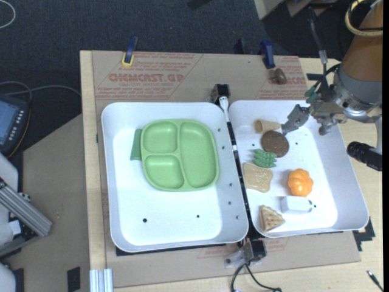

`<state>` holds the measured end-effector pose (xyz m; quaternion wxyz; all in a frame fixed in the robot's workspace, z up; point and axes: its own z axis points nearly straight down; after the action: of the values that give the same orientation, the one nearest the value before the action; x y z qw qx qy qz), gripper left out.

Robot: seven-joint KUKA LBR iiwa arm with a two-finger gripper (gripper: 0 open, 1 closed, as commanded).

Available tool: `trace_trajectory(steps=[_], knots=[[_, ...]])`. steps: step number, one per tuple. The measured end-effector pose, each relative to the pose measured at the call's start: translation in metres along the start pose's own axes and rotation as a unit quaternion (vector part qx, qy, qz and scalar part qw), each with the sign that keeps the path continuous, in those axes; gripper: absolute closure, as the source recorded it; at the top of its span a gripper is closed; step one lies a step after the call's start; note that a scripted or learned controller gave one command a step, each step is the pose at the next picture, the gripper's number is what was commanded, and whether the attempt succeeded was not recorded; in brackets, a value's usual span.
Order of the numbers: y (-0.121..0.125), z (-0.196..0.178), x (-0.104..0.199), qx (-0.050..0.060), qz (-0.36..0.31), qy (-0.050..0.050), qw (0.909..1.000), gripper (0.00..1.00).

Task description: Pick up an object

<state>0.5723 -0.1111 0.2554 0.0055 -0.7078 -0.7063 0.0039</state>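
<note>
Dark carpet surrounds the bench [182,66], whose brown top carries two shallow white bins side by side. From my seat the candidates for picking all lie in the right bin [340,181]. A round brown disc [275,143] sits near that bin's far end, with a small tan piece [265,126] just beyond it and a green ridged piece [265,158] touching its near side. Below those lies a tan bread-like slice [257,177], close to the bin's left wall. An orange pumpkin-shaped object [299,182] sits toward the middle, a white block [296,204] just in front of it, and a triangular wedge [271,218] rests near the front rim.

I see the gripper [307,119] over the far part of the right bin, just right of the brown disc and above it, with one grey finger slanting down-left toward it. I cannot tell whether it is spread or pressed together, and nothing shows between its parts.

Bare white floor runs down the right bin's right side, well apart from the objects. The left bin [121,181] holds a green divided plate [179,154], with open floor in front of it. Blue and yellow clamps [129,52] grip the bench's far edge.
</note>
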Motion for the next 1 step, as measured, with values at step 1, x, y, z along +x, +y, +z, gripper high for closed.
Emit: trace_trajectory(steps=[1], knots=[[0.002,-0.0062,0.0,-0.006,-0.001,-0.001,1.0,0.0]])
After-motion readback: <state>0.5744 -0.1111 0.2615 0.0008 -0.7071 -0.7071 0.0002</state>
